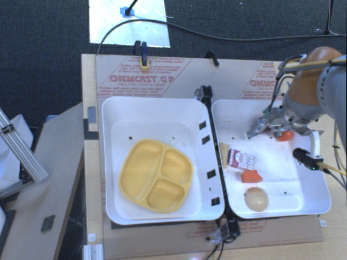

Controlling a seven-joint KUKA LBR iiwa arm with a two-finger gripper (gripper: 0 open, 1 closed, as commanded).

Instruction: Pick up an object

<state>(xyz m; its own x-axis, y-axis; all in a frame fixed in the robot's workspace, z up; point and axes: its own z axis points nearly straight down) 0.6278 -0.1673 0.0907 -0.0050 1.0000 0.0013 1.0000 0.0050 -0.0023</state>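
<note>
The right bin [314,199] holds several small objects. A red-and-white packet [241,160] lies near its middle, with an orange-red block [251,176] just in front of it. A tan egg-shaped object [256,199] rests near the bin's front wall, and a pale wedge [224,153] sits by the left wall. My gripper [271,127] is low over the far right part of this bin. A small orange-red object [283,136] lies right beside it, partly covered by the wrist hardware. I see nothing held in the gripper.
The left bin [124,110] contains a yellow three-compartment tray [156,175]. A black hinge strip [211,150] runs between the bins. A black part with a green light [306,159] juts over the right bin, with cables near it.
</note>
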